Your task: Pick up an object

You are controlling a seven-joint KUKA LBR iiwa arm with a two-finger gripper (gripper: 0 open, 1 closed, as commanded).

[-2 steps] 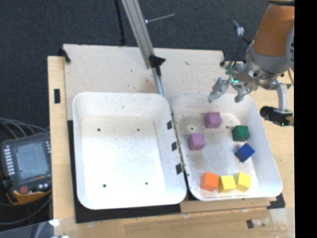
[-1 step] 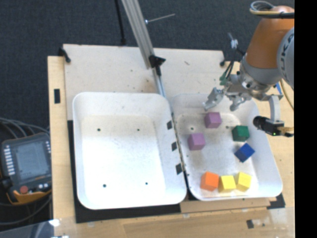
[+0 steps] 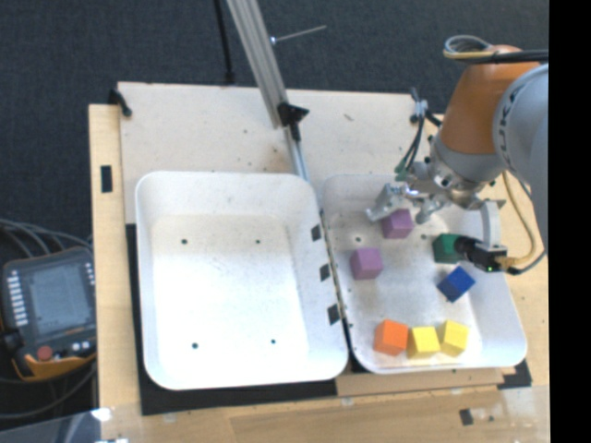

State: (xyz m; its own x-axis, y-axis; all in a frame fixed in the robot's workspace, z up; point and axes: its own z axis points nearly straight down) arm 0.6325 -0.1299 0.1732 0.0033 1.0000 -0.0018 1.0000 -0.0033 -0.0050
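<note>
the pincer (image 3: 404,207) hung over the far part of the right bin (image 3: 499,340), its two grey fingers (image 3: 381,203) spread apart to either side of a purple cube (image 3: 398,222). that cube sat between and just under the fingertips, a little nearer the camera than the pincer's middle; the view did not make clear whether either finger touched it, nor whether it was lifted off the bin floor, so the pincer was part open about the cube and a firm hold could not be told. a second purple cube (image 3: 367,262) lay nearer the camera and slightly left of the pincer, apart from the first. to the pincer's right and a bit nearer the camera lay a green block (image 3: 448,246), and beyond that, nearer still, a blue cube (image 3: 456,283). well nearer the camera, along the bin's near wall, an orange cube (image 3: 391,337) and two yellow cubes (image 3: 425,341) (image 3: 454,337) stood in a row, touching or nearly so. far to the pincer's left lay the left bin (image 3: 157,201). the grey arm with its orange band (image 3: 480,109) rose up and to the right of the pincer.
</note>
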